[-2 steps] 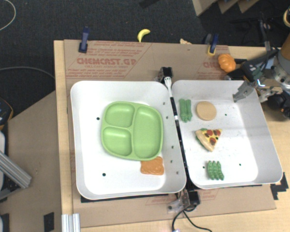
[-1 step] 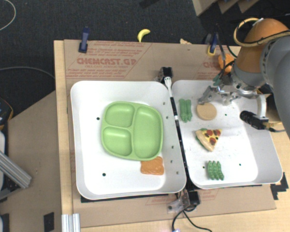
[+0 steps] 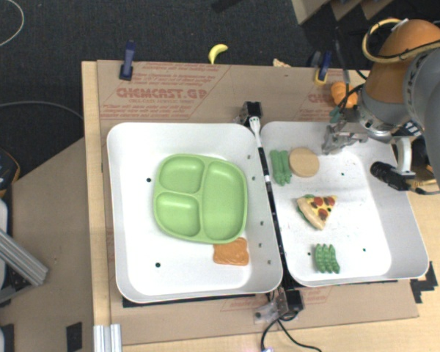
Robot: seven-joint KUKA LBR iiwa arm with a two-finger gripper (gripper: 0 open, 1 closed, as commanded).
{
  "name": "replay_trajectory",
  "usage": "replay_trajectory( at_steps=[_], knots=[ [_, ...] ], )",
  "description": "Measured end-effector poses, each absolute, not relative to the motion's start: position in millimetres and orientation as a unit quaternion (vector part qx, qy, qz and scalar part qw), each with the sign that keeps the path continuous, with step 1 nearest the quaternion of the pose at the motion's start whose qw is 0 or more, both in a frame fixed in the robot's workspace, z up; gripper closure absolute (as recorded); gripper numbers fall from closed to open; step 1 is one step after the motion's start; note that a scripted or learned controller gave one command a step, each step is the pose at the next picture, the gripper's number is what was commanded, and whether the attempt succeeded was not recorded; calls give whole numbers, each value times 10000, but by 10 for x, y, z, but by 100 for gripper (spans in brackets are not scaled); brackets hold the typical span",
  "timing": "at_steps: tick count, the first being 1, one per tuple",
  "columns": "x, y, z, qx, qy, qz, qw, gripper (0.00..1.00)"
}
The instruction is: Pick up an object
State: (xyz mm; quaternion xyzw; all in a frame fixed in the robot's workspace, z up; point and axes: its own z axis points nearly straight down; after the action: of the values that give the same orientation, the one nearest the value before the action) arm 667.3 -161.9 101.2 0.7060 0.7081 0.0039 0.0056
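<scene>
The gripper [image 3: 340, 138] hangs near the cookie [image 3: 304, 162], its finger state unclear; descending off-centre could nudge the cookie aside.

Two white bins [image 3: 125, 218]; one green divided plate [image 3: 202, 199]; two green bean bunches [image 3: 280, 167]; one cookie [image 3: 304, 162]; one pizza slice [image 3: 317, 210]; one orange piece [image 3: 231, 253].

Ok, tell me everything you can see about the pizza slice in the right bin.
The pizza slice is a small toy wedge, plastic-looking, with a tan crust edge, pale yellow cheese and red and dark green toppings on its upper face. It lies flat on the floor of the right bin, near the middle, its point aimed toward the lower right of the view. Nothing touches it: the round tan cookie sits above it, a green bean bundle below, both apart from it. The gripper hangs well away, near the bin's far edge.
</scene>
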Motion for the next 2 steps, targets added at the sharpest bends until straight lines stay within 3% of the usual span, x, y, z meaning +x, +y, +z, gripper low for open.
replay_trajectory(
  at_steps=[1,2],
  knots=[
    [5986,-1411,1128,7077,7065,-11,-27,100],
    [5844,-482,1899,7037,7105,38,15,100]
  ],
)
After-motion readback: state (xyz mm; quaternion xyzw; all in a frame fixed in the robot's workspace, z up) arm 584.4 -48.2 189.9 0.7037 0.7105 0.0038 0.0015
